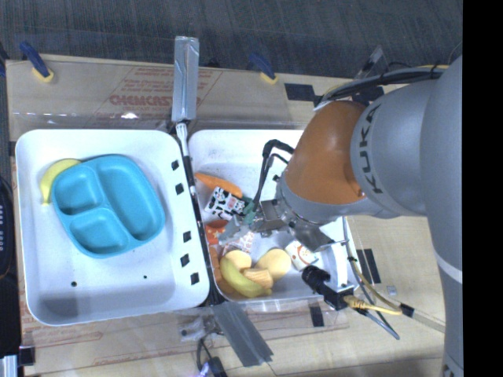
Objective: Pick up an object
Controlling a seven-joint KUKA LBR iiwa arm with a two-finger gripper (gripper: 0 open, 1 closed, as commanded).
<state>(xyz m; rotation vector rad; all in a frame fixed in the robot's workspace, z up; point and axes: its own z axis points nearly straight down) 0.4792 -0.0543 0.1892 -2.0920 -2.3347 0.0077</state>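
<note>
The right bin (pixel 236 144) holds a heap of small objects. An orange piece (pixel 218 184) lies by the bin's left wall, with a black-and-white patterned item (pixel 223 204) just below it. Toward the front edge lie a yellow banana (pixel 238 278) and a pale yellow fruit-like object (pixel 276 261). My gripper (pixel 256 217) reaches down into the middle of this bin, right beside the patterned item and above the banana. The grey arm with its orange band (pixel 330 163) covers most of the gripper and the bin's right half.
The left bin (pixel 94 277) holds a blue divided plate (pixel 110 203) with a yellow object (pixel 53 176) peeking out at its upper left. A grey divider bar (pixel 185 77) stands between the bins at the back. Cables (pixel 377 305) lie at the front right.
</note>
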